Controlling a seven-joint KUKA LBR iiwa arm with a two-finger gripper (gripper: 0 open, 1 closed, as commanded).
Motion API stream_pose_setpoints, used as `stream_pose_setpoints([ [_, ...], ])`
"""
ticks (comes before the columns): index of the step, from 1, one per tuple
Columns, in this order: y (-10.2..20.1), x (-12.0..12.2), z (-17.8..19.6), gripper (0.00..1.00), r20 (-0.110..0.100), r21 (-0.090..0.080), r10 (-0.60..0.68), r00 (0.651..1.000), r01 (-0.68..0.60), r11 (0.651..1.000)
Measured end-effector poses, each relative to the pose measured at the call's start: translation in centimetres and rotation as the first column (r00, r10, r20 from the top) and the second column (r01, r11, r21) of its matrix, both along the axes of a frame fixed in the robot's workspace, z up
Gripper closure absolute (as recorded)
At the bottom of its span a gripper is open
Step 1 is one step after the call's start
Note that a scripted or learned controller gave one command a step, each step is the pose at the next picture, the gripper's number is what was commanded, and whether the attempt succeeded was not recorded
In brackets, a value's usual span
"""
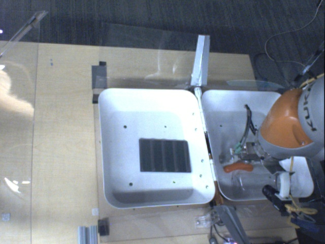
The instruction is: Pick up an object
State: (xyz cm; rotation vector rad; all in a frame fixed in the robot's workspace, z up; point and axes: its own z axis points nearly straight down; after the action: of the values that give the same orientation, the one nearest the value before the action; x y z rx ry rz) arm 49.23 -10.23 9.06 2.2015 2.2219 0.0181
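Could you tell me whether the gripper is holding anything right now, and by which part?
It cannot be told: the gripper sits low in the right bin, just above an orange object, with no clear hold.

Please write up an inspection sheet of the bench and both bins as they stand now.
Surface: pale wooden bench bearing two shallow white bins.
Job's things: dark ribbed rectangular pad in the left white bin; small orange object in the right white bin.
Clutter: nothing seen.
Grippers: tool low over the orange object; grasp unclear.
Cables: black cable running along the arm.
Surroundings: dark carpet.
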Motion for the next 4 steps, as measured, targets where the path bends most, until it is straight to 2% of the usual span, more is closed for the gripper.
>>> stream_pose_setpoints([
  [1,0.1,0.4,1.2,1.00,0.009,-0.001,0.002,1.000,-0.002,1.000],
  [2,0.1,0.4,1.2,0.00,0.009,-0.001,0.002,1.000,-0.002,1.000],
  [3,6.2,-0.3,9.5,0.00,-0.010,0.001,0.130,0.992,-0.130,0.992],
  [4,1.3,0.0,0.0,0.00,-0.001,-0.003,0.166,0.986,-0.166,0.986],
])
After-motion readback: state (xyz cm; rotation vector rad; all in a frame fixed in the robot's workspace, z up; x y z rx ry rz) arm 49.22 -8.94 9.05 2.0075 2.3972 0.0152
